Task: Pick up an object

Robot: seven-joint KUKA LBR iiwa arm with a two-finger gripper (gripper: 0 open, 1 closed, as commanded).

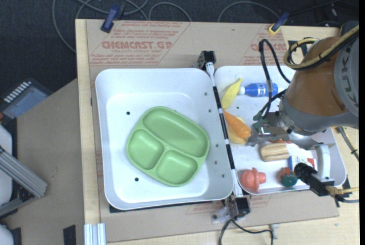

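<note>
My gripper (260,129) hangs low in the right bin (336,178), at its left-middle part. An orange carrot-shaped toy (236,127) lies just to its left, touching or nearly touching it. Directly below the gripper lies a tan bread-like piece (274,151). Nothing can be seen held. A yellow banana (231,93) and a blue bottle (258,89) lie at the far end of this bin. Near the front edge are a pink-red toy (251,179) and a small green and orange toy (288,177).
The left bin (114,96) holds a green divided plate (166,145). A dark divider (221,124) runs between the bins. The grey and orange arm (319,93) covers the right bin's right side. A white, red and blue item (297,155) lies beside the bread piece.
</note>
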